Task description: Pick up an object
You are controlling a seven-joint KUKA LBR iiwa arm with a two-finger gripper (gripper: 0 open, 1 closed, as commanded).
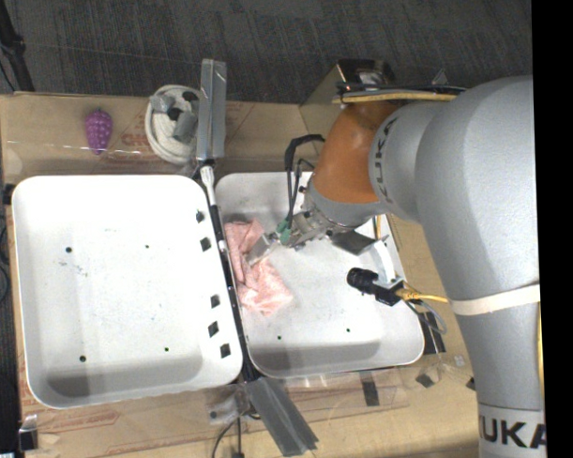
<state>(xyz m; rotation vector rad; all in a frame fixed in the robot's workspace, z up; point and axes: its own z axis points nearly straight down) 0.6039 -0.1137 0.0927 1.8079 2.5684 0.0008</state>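
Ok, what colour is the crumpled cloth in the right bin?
Pale pink. The cloth lies at the right bin's left side, seen in the camera view.

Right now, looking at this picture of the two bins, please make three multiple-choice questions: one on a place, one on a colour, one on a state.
1. Where does the pink cloth lie?
A. In the left bin
B. In the right bin
C. On the bench outside the bins

2. What colour is the small object on the bench beyond the left bin?
A. Purple
B. Yellow
C. Blue

3. How is the gripper placed?
A. Raised above the left bin
B. Outside both bins
C. Down at the pink cloth

Answers:
1 B, it lies by the right bin's left wall.
2 A, it is purple against brown board.
3 C, its tip meets the cloth.
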